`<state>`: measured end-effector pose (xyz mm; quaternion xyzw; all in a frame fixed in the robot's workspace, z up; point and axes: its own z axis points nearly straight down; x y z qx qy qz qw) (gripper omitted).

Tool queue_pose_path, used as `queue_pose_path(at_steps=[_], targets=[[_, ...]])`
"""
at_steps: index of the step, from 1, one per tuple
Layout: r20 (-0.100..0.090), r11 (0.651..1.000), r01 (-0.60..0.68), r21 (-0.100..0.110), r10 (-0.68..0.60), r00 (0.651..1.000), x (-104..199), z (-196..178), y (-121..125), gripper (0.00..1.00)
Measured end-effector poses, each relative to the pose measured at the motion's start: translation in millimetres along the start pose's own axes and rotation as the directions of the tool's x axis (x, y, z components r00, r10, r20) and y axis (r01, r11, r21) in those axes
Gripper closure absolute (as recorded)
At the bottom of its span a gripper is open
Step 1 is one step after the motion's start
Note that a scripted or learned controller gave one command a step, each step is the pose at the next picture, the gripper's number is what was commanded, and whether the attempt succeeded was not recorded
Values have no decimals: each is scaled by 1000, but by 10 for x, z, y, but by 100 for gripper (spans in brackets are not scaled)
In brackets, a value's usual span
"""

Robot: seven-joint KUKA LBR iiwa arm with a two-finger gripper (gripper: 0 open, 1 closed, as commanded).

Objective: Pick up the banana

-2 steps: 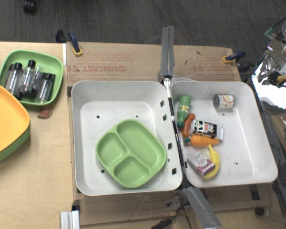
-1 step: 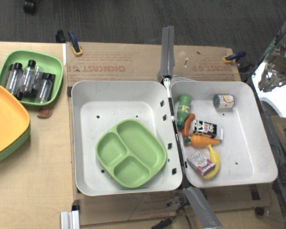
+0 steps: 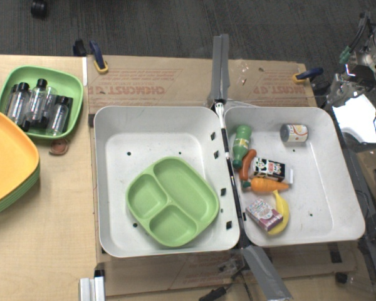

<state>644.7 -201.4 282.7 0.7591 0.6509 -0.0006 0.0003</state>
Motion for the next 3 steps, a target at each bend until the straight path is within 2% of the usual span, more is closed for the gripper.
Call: queue_pose_path(at_steps=[1,2,3], targets=[[-1,932,363,0,-363,932,73,326,134,100],[0,994,-109,-1,109,994,-190,306,173,100],[1,962,-272,2,272,962,-150,-500,-531,100]])
